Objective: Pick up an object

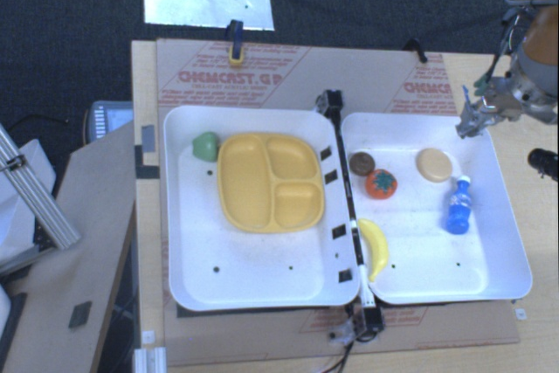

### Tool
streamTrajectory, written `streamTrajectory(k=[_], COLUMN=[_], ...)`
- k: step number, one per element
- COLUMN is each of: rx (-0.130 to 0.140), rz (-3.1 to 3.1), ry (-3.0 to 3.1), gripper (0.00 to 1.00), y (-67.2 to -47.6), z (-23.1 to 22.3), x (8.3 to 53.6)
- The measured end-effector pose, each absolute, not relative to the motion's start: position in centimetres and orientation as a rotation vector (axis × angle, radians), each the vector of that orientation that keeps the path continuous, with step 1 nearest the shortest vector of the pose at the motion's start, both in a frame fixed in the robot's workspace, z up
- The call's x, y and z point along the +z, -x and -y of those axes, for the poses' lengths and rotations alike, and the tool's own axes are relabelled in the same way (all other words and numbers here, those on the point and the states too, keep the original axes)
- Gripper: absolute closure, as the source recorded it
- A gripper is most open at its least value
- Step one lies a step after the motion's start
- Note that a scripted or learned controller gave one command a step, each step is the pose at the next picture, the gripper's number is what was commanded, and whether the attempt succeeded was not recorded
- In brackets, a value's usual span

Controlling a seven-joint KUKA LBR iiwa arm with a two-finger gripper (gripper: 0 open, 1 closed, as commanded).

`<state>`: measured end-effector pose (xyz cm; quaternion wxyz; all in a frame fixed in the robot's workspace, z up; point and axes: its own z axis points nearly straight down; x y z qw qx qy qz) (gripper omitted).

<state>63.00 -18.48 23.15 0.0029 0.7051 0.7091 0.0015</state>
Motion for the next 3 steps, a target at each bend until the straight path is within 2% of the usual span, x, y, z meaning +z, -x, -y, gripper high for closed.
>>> streamTrajectory(k=[1, 3], rx=[0.005, 0.001], rz=[-2.224, -2.23], ry=[-2.21, -2.213], gripper=[1.0, 1.0], y=[-63.1, -59.2], z=[18.5, 7.7], x=[28.2, 28.0])
